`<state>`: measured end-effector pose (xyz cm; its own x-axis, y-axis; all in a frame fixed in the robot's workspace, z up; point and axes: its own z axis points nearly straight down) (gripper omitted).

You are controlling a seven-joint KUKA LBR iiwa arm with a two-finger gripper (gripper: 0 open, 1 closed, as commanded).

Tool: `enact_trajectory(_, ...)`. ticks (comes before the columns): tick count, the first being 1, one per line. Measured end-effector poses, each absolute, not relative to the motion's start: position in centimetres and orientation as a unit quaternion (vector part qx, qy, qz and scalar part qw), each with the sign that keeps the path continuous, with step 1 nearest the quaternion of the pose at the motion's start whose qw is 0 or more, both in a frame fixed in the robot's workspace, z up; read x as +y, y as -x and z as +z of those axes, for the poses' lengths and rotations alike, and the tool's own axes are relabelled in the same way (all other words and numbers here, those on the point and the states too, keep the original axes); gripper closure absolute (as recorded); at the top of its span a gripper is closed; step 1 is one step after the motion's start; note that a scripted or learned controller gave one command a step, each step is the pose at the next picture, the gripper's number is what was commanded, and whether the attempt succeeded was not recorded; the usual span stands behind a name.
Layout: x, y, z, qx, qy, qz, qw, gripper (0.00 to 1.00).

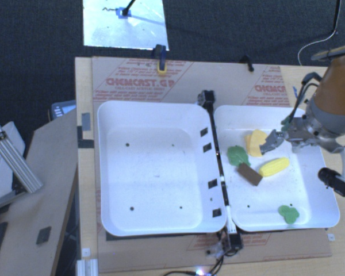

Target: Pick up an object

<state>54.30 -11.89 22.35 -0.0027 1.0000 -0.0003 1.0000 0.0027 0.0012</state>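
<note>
The right bin (322, 211) holds several small objects. A yellow wedge-shaped piece (254, 141) lies near its middle, with a green leafy toy (237, 154) to its left and a brown block (250, 175) below that. A yellow corn cob (274, 167) lies to the right of the block. A second green toy (288, 213) sits near the front wall. My gripper (274, 141) hangs over the right bin, just right of the yellow wedge and above the corn cob. Nothing is visibly held in it.
The left bin (155, 171) sits beside the right one, with a black divider with clips (214, 160) between them. A brown board (138, 82) lies under both bins. A black part of the arm (335, 180) overhangs the right bin's right wall.
</note>
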Motion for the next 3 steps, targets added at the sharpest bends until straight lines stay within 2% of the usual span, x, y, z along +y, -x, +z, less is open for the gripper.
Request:
enact_trajectory(1, -17.5, -48.8, 10.2, 0.705, -0.709, -0.003, -0.004, 0.0)
enact_trajectory(2, -19.1, -54.8, 8.4, 0.709, -0.706, 0.001, 0.003, 0.0)
enact_trajectory(3, -17.0, -55.0, 8.4, 0.709, -0.705, 0.0005, 0.0, 0.0)
